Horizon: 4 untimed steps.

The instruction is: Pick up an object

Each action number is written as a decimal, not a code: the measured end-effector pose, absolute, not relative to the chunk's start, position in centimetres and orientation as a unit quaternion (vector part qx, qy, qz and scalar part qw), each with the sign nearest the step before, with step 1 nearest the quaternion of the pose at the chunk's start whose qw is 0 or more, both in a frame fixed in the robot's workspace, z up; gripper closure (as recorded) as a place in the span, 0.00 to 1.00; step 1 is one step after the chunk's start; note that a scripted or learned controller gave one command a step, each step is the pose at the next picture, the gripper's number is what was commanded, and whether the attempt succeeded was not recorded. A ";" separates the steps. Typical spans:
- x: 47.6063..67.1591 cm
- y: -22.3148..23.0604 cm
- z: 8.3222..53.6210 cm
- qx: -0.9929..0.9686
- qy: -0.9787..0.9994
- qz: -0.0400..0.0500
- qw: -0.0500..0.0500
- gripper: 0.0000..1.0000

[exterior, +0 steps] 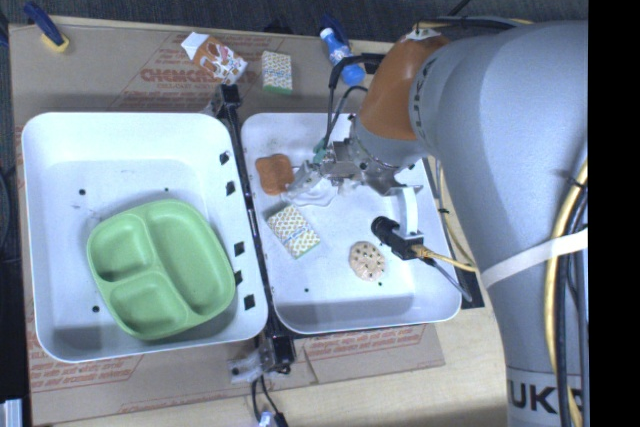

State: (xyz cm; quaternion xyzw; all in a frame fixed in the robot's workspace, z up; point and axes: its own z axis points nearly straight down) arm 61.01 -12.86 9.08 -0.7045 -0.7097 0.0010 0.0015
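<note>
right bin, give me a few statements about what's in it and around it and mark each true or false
1. A round cookie lies in the right bin. True.
2. The green divided tray sits in the right bin. False: it sits in the left bin.
3. The gripper is over the right bin, close to the brown pastry. True.
4. The patterned sponge lies outside both bins on the cardboard. False: it lies inside the right bin, left of the cookie.
5. A small patterned box lies on the cardboard beyond the bins. True.
</note>
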 end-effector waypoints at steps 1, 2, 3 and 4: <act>53.5 -13.4 9.9 -0.705 -0.710 0.002 0.002 0.00; 59.3 -11.2 10.2 -0.705 -0.709 0.000 0.001 0.00; 47.5 -10.1 9.1 -0.705 -0.710 0.001 0.003 0.00; 47.6 -10.0 10.1 -0.702 -0.712 0.001 0.002 1.00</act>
